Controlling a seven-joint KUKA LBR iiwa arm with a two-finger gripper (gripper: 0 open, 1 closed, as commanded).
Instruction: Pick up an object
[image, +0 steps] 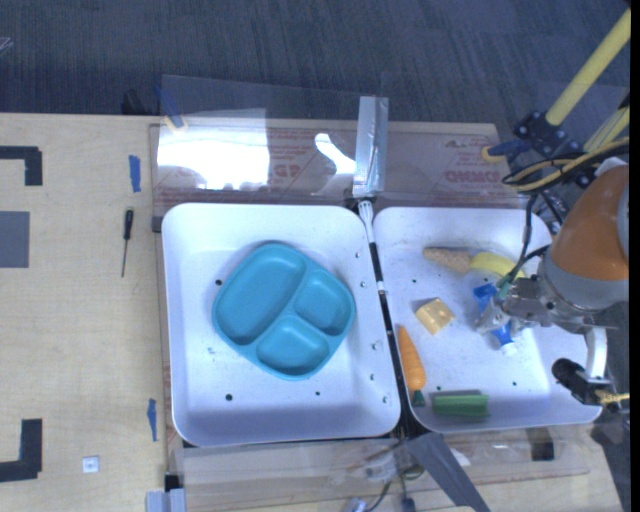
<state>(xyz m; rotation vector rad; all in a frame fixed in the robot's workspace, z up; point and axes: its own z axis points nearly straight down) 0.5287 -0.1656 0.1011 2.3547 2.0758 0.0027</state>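
Surface: you have two white bins side by side, the left bin (190, 400) and the right bin (450, 225), meeting at a shared rim in the middle.

Left bin: one blue tray (284, 309) with three compartments, lying flat and turned at an angle. You see nothing in its compartments.

Right bin, five loose items spread apart, which leaves you room to approach each one:
- carrot (411, 360), along the left wall, just inside the shared rim.
- green block (460, 403), near the front wall, just right of the carrot's tip.
- cheese wedge (434, 316), mid-bin, free on all sides.
- tan cone (449, 259), toward the back.
- banana (493, 265), touching or just beside the cone's right end.

Arm (590, 250): it reaches in from the right and hangs over the right side of the right bin.

End effector (500, 318): low over the bin floor, right of the cheese wedge and below the banana. Blue parts show at its tip; you cannot tell whether it is spread or closed, nor whether anything sits in it.

Judgement: no item looks lifted; the pick appears not yet done.
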